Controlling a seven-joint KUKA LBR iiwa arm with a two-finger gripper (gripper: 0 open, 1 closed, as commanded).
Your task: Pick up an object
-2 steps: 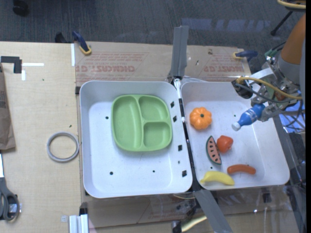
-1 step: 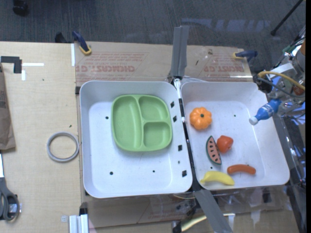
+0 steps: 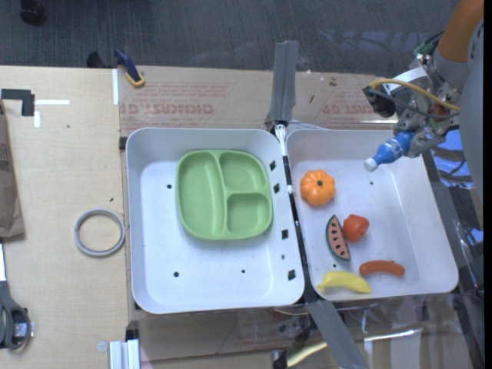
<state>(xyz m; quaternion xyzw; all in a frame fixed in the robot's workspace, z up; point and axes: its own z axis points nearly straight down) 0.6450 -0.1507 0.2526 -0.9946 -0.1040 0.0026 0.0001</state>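
At upper right we see the hand (image 3: 415,138) closed on a blue plastic bottle with a white cap (image 3: 387,152), raised above the right white bin (image 3: 434,206). Beyond lie the tan wooden worktop (image 3: 61,175) and dark carpet (image 3: 192,14).

The grey arm with the orange band (image 3: 466,21) is cut off by the top and right edges, so most of it is out of sight. The small gripper (image 3: 419,138) is tangled in wires and metal parts, and its tips are too small to make out. The far end of the blue plastic bottle (image 3: 388,152) hides under it. The metal scissors (image 3: 11,323) and the brown paper bag (image 3: 8,179) are cut off by the left edge.
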